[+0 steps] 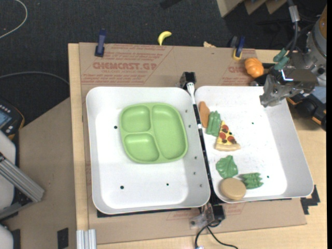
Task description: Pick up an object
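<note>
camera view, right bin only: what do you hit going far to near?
Gripper at the far right corner → orange sausage → pizza slice → green leaf → tan round cookie. All lie in the right bin.

The arm is showing as a bulky grey and silver metal body at the view's right edge, with rounded housings near the top. A black cable is running down along it from above. A small teal-green fitting is sticking out on its left side. Below that, the gripper is appearing as a dark grey metal block with lighter silver edges catching the light, its finer details staying too small to make out.
</note>
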### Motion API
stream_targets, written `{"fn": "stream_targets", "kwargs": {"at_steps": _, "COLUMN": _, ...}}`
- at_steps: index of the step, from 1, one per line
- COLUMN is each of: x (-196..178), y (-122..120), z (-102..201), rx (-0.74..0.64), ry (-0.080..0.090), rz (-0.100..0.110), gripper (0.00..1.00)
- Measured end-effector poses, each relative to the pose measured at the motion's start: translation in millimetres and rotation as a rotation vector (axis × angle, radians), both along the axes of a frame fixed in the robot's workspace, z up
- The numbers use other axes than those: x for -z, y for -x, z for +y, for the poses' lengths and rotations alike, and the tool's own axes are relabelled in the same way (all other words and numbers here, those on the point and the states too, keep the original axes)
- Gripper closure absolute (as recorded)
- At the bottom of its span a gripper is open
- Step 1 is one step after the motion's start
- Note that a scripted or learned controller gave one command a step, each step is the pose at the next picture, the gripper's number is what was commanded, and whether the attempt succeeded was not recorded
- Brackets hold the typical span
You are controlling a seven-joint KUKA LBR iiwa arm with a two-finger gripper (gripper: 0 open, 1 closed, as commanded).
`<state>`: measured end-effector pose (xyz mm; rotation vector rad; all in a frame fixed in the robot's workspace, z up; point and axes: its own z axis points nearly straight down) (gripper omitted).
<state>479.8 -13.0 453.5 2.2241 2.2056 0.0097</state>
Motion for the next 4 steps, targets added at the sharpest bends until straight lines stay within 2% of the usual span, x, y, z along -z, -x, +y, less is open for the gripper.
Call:
{"fn": "stream_targets", "kwargs": {"at_steps": 1, "x": 131, "y": 2, "z": 103, "rx": -0.018, "ry": -0.002, "rz": 0.025, "gripper": 1.0}}
{"fn": "stream_targets", "kwargs": {"at_steps": 2, "x": -48, "y": 0, "z": 58, "rx": -0.006, "ry": -0.005, "rz": -0.011, "gripper": 1.0}}
{"fn": "stream_targets", "kwargs": {"at_steps": 3, "x": 104, "y": 2, "z": 119, "rx": -0.014, "ry": 0.0, "rz": 0.026, "gripper": 1.0}}
{"fn": "stream_targets", "kwargs": {"at_steps": 4, "x": -92, "y": -6, "z": 80, "rx": -0.006, "ry": -0.006, "rz": -0.011, "gripper": 1.0}}
